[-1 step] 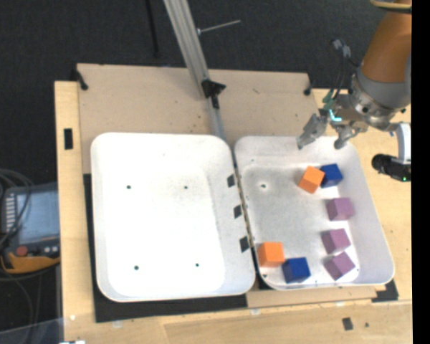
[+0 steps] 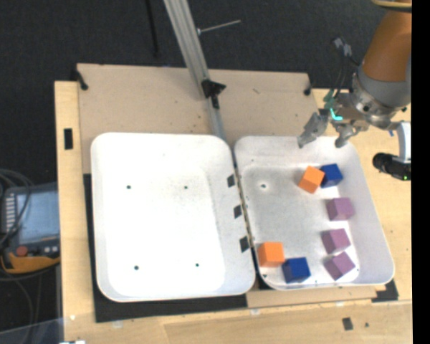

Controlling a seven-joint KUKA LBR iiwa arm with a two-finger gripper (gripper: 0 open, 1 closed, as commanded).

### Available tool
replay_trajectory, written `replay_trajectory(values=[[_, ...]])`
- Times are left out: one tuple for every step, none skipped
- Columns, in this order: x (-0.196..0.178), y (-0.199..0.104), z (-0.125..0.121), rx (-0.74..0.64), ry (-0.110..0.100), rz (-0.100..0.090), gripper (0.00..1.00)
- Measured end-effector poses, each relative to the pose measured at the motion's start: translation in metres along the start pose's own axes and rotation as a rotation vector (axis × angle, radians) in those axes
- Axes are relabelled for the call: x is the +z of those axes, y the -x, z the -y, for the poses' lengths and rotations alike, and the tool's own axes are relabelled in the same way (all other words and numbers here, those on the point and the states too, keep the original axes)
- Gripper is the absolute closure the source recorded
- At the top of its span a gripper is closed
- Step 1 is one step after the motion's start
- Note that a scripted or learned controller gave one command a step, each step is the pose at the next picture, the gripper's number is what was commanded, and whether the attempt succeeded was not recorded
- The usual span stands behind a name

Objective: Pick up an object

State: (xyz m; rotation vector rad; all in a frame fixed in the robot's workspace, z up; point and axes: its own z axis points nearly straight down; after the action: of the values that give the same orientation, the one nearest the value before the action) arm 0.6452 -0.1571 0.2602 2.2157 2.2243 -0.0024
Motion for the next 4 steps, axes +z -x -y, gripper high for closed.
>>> replay_trajectory(values=[[0.047, -0.001, 0.009, 0.004, -0.004, -0.001, 0.00], [0.101, 0.010, 0.012, 0.005, -0.005, -0.001, 0.00], [0.136, 0.012, 0.015, 0.007, 0.016, 0.009, 0.00], [0.122, 0.013, 0.013, 0.011, 0.023, 0.008, 1.00]])
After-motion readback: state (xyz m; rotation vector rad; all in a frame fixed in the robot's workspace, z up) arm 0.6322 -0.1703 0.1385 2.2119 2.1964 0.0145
